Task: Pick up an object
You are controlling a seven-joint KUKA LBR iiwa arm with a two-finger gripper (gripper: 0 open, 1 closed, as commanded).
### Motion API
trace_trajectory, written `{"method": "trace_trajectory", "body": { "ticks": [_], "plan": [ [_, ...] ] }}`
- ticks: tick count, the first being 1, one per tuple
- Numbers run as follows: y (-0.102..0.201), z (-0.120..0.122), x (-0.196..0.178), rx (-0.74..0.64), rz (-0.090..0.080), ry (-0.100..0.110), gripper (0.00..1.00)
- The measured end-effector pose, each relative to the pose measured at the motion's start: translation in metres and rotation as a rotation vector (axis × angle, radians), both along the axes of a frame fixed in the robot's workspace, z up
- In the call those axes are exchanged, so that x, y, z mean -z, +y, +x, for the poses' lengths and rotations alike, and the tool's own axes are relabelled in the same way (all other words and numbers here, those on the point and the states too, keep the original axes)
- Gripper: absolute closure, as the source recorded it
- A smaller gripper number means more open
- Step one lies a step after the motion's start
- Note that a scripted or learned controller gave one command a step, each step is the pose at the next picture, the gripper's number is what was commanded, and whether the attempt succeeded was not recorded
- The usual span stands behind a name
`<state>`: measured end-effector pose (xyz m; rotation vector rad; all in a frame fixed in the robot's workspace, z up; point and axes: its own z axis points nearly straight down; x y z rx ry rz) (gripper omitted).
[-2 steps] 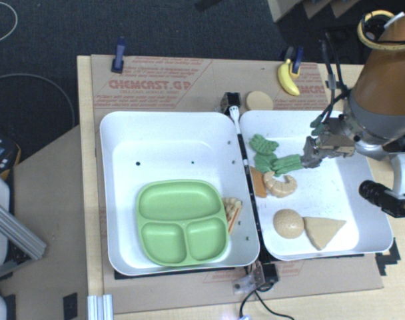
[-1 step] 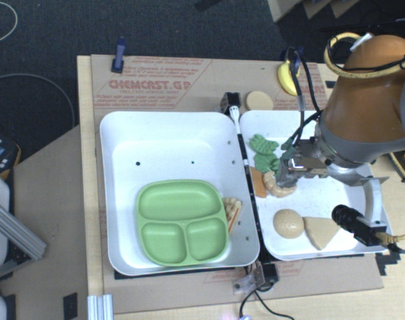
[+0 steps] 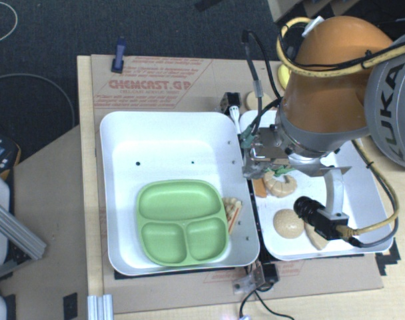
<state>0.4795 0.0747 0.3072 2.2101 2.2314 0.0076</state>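
Observation:
My gripper point(image 3: 268, 164) hangs low over the left end of the right bin point(image 3: 369, 199), mostly hidden under the arm's grey wrist and orange band. Right below it lie a pale lumpy object point(image 3: 281, 187) with a bit of green on it and a small orange piece point(image 3: 259, 188). A round beige object point(image 3: 288, 223) rests nearer the bin's front, and another tan piece point(image 3: 317, 239) lies beside it. In the left bin point(image 3: 162, 145) sits a green divided plate point(image 3: 182, 220), with a small tan wooden object point(image 3: 232, 211) against its right edge.
A black cylindrical fitting with a cable point(image 3: 318, 217) juts over the right bin's front part. The dividing wall between the bins runs just left of the gripper. Cardboard point(image 3: 149, 79) lies behind the bins, with a blue clip point(image 3: 118, 56) on it.

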Motion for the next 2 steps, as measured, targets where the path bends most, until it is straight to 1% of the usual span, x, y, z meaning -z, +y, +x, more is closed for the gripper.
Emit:
{"method": "trace_trajectory", "body": {
  "ticks": [1,2],
  "plan": [
    [-0.005,0.000,-0.009,0.009,-0.002,0.001,1.00],
    [-0.062,-0.003,0.118,0.018,-0.006,0.019,1.00]
  ]
}}
